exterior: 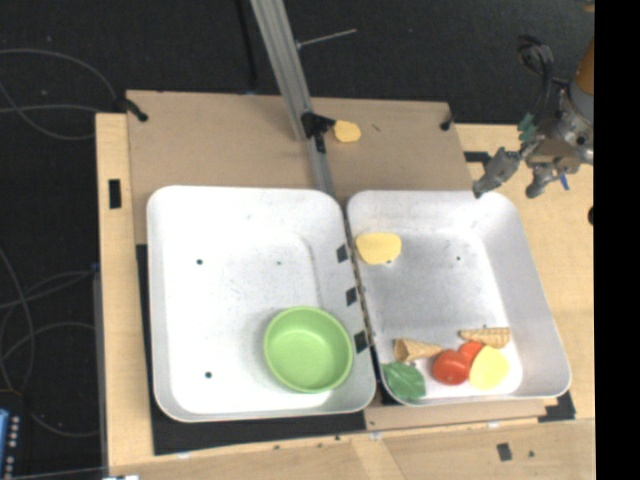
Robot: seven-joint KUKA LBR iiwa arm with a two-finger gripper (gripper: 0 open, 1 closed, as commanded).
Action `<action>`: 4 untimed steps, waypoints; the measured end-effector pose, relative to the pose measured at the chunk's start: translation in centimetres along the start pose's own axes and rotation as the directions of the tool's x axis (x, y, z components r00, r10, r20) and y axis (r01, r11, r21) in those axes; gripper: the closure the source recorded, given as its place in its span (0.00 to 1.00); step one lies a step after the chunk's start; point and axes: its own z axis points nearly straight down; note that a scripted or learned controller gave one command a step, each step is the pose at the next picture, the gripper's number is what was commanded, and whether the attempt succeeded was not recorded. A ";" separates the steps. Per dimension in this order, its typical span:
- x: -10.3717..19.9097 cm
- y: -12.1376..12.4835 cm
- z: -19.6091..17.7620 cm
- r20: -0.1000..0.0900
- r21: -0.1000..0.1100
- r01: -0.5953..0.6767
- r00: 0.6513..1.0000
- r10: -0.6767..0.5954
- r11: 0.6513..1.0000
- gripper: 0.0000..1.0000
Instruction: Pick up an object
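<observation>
Resting low in the left bin [200,238], a green bowl [308,349] lies within reach. Beside it, the right bin [500,268] gathers toys: a red piece [452,366], likely the easiest target. The gripper [520,176] hovers over its far corner, seemingly spread, holding nothing.

Most of the arm [582,78] is cut off at the right edge, the gripper [516,175] is too small and blurred to read, the green leaf-shaped piece [404,380] partly overhangs the right bin's rim [440,400], and the red object [452,366] hides part of the yellow one [489,370].
</observation>
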 end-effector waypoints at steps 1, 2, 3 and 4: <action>0.0 0.0 0.0 0.001 0.000 0.000 1.000 0.000 1.000 0.00; 0.6 0.0 5.9 0.001 0.006 0.001 1.000 -0.001 1.000 0.00; 0.3 -0.4 10.1 0.001 0.005 -0.004 1.000 0.004 1.000 0.00; 0.5 -1.1 16.1 0.001 0.006 -0.005 1.000 0.005 1.000 0.00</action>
